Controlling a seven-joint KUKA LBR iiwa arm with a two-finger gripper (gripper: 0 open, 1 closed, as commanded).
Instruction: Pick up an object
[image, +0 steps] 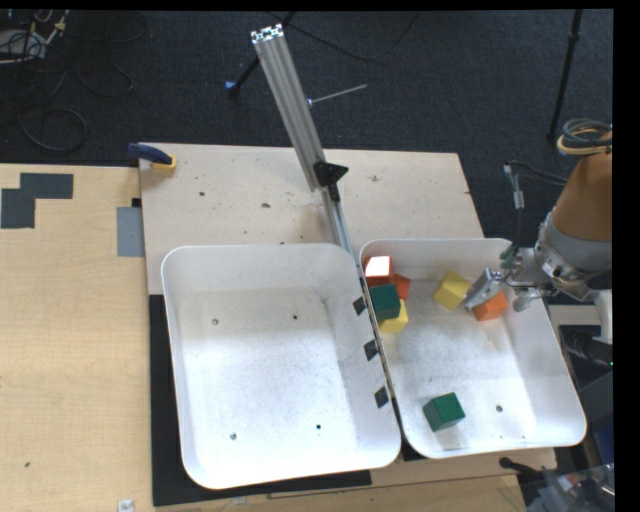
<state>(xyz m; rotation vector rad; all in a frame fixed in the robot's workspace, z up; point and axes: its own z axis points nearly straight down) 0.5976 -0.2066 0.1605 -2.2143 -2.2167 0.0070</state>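
Observation:
My gripper (497, 291) hangs over the upper right part of the right bin (560, 400), with the grey arm and its orange band reaching in from the right. A small orange block (489, 309) sits right at the gripper's tip, partly covered by it. Just to its left lies a yellow block (452, 291). Against the bin's left wall are a cluster of an orange and white block (380, 268), a green block (383, 298) and a yellow block (395, 319). Another green block (443, 411) rests near the front of the bin.
The left bin (200, 300) stands beside the right one, and they share a divider with black clips (370, 348). A slanted metal pole (295, 110) rises behind the bins. A blue and yellow tool (152, 156) lies at the bench's far left corner.

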